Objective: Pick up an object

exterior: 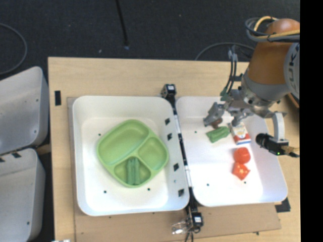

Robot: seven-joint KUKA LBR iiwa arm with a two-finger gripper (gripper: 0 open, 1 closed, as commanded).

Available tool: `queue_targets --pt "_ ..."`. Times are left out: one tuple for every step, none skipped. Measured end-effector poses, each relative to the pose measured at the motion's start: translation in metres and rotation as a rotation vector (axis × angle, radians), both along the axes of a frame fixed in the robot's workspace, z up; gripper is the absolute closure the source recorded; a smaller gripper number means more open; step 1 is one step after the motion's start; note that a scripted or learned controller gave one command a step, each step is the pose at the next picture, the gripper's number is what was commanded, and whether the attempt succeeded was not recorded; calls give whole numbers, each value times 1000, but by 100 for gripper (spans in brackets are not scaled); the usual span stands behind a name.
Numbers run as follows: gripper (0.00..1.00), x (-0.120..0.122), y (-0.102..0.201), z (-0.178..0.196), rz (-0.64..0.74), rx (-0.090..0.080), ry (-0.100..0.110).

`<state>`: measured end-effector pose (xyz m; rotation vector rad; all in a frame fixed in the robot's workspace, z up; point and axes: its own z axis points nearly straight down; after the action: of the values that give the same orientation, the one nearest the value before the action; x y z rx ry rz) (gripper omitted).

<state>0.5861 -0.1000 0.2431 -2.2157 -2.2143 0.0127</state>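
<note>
Nearest us, right bin carries two red pieces, then small white-red carton beside green block. Left bin carries green divided plate, green stick in its near compartment. Farther back, gripper hangs over green block; we cannot tell its finger state.
</note>
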Motion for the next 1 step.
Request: queue_targets --pt "0 2 0 7 2 -1 -13"
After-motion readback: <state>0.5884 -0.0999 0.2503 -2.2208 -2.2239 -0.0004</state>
